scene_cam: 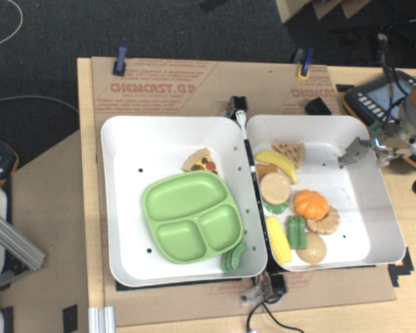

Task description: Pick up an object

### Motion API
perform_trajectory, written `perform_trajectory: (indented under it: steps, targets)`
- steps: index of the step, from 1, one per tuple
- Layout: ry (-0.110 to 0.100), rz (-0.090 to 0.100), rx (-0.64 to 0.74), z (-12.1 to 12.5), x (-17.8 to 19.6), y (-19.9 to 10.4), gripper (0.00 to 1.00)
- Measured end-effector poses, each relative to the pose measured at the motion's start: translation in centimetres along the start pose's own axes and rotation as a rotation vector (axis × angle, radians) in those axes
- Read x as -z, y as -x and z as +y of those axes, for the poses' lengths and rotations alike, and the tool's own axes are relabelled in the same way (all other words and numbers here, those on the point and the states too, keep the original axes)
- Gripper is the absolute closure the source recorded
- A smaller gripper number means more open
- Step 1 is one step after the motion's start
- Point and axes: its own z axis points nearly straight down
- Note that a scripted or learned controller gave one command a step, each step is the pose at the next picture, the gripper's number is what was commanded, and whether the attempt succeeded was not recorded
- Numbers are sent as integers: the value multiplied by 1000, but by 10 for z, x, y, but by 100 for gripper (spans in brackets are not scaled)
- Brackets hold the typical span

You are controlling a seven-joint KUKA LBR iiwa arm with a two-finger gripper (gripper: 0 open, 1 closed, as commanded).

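Lowest in the frame, a corn cob lies in the right bin. At right, the gripper hangs open, holding nothing.

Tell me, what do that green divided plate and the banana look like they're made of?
The green divided plate looks like moulded plastic: one even colour, smooth, soft sheen, rounded compartment ridges. The banana appears to be a plastic toy: uniform yellow, glossy, no bruising or speckling. From this view alone, rubber or foam can't be ruled out.
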Motion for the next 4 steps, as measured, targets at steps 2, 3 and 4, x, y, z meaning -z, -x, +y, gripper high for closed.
perform_trajectory:
  steps: [2,3,4]
  targets:
    - [3,-2,-2,-89,-88,-6,100]
    - [5,1,10,-34,-77,-81,100]
    - [4,-3,1,19,-110,-41,100]
